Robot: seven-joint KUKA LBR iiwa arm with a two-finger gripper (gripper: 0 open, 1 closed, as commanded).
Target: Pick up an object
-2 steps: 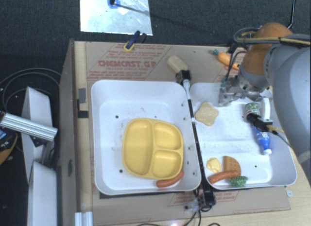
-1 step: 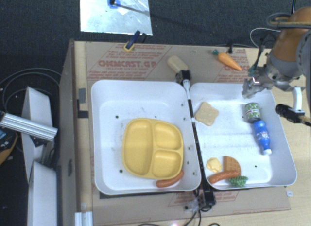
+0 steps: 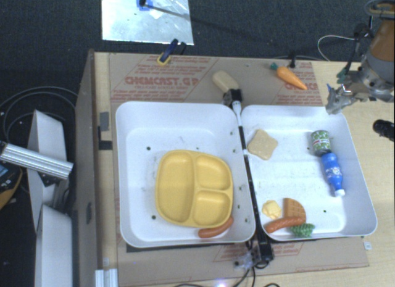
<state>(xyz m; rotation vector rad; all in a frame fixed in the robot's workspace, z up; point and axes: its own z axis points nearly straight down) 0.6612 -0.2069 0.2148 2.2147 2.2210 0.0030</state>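
Nearest me, plastic toy food (image 3: 288,216) clusters in the right white bin's (image 3: 355,174) front corner, a blue bottle (image 3: 332,173) lies farther back, and the grey gripper (image 3: 338,99), grip state unclear, hovers beyond the far rim, risking a miss.

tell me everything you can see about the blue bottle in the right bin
The blue bottle looks like a small plastic toy, blue with a pale label patch and a white cap at its lower end. It lies on its side on the floor of the right bin, near the right wall. Its upper end meets a small green can. The gripper is apart from it.
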